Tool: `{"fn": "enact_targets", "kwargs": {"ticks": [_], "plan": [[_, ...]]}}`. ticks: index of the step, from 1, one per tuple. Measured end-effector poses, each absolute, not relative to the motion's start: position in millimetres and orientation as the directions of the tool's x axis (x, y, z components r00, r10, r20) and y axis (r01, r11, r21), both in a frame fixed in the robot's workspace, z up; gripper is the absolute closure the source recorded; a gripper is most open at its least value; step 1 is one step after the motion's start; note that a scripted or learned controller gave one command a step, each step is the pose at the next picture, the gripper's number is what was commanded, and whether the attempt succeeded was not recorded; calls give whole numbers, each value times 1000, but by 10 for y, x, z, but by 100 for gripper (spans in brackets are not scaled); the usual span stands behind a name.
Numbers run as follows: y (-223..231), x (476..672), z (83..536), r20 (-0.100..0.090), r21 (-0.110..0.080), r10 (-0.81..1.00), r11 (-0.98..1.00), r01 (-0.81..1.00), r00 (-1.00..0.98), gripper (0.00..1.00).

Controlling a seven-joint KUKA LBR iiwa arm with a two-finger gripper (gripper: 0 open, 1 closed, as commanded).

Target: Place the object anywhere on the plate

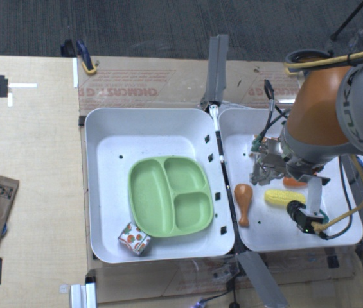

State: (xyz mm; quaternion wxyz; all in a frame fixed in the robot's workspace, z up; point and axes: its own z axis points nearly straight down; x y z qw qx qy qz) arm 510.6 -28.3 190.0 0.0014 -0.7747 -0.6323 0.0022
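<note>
A green plate (152, 197) with three compartments lies in the left bin (104, 140). In the right bin (232, 140) lie a brown drumstick (243, 201), a yellow corn cob (284, 197) and an orange piece (293, 183) partly hidden by the arm. My gripper (263, 172) hangs low over the right bin, just above and between the drumstick and the corn. The wrist covers its fingers from above.
A small patterned carton (134, 239) lies in the left bin's front corner, touching the plate's edge. A grey divider (217, 69) runs between the two bins. Cables (322, 223) trail from the wrist over the right bin's front right.
</note>
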Motion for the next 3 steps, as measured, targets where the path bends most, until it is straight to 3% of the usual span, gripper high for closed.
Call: {"fn": "enact_targets", "kwargs": {"ticks": [1, 2, 3], "plan": [[-1365, 4784, 2889, -2, -1, 996, -90, 996, 90, 100], [-925, 4911, 1896, 0, -3, 1000, -30, 1000, 30, 100], [-1322, 5360, 3023, -2, -2, 988, -153, 988, 153, 100]]}}
